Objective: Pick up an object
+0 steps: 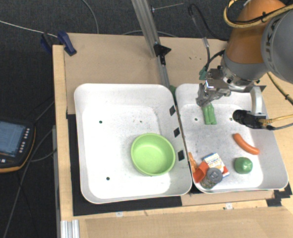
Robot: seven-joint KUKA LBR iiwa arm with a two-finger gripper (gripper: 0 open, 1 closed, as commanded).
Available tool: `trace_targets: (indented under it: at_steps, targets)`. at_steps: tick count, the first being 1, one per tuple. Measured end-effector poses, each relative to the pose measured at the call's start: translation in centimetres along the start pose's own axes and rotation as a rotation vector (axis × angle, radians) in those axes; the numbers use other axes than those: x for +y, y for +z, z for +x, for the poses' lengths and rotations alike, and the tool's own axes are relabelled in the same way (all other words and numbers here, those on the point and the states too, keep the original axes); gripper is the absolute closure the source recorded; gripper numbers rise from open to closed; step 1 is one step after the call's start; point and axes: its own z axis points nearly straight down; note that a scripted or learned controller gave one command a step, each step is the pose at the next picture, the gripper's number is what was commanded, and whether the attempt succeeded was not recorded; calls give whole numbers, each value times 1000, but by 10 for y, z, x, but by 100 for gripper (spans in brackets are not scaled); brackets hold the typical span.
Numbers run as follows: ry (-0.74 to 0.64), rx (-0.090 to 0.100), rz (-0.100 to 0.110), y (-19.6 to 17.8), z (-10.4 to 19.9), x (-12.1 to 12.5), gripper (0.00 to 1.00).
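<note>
My gripper (205, 99) hangs over the back left part of the right bin (278, 168), below the orange band of the arm. A green stick-shaped object (209, 115) lies on the bin floor right under the gripper's tip, and its upper end meets the gripper. Whether it is held is not visible. Further forward in the same bin lie an orange sausage-shaped piece (246, 144), a green ball (243, 165), a small orange, blue and white box (215, 161), a grey round disc (213, 177) and an orange-red scrap (198, 170).
A light green bowl (152, 154) sits in the front right part of the left bin (87, 95). A metal post (148, 24) rises behind the bins. Black clips (176, 132) mark the seam between the bins. A handheld pendant (7, 143) lies off the bench at left.
</note>
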Motion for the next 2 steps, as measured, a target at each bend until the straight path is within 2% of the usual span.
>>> trace_targets:
  at_steps: [1, 2]
  targets:
    - [-1, 1, -1, -10, 61, 1, 100]
    - [-1, 0, -1, -21, 110, 4, 100]
